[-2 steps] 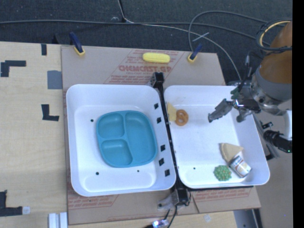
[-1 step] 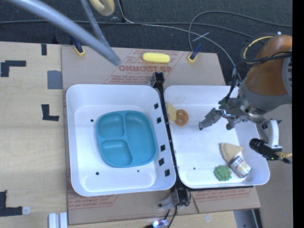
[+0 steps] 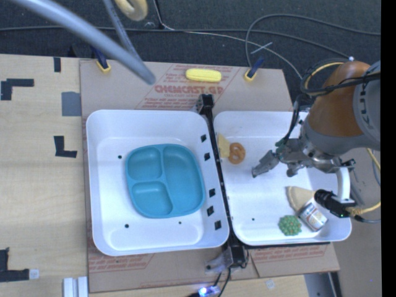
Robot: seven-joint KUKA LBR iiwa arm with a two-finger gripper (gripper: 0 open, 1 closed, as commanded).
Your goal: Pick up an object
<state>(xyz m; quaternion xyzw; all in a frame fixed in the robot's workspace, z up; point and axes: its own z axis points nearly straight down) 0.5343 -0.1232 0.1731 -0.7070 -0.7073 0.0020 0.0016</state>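
A: Left bin (image 3: pixel 99 166)?
B: One blue divided plate (image 3: pixel 164 179), lying flat at its middle.
A: Right bin (image 3: pixel 247 228)?
B: One pretzel (image 3: pixel 236 152) by the divider; one wedge of bread (image 3: pixel 299 195), one small can (image 3: pixel 312 215), one green broccoli piece (image 3: pixel 289 225), all near the front right corner.
A: Gripper (image 3: pixel 265 166)?
B: Over the right bin's middle, near the pretzel, nothing between the jaws; whether spread or pressed together, cannot tell.

Arm in from the right, wrist low and turned leftward.
I see the grey arm with its orange band bent down from the right side, the gripper (image 3: pixel 265 166) pointing left and slightly down, its dark fingers (image 3: pixel 260 169) close together with nothing visible between them.
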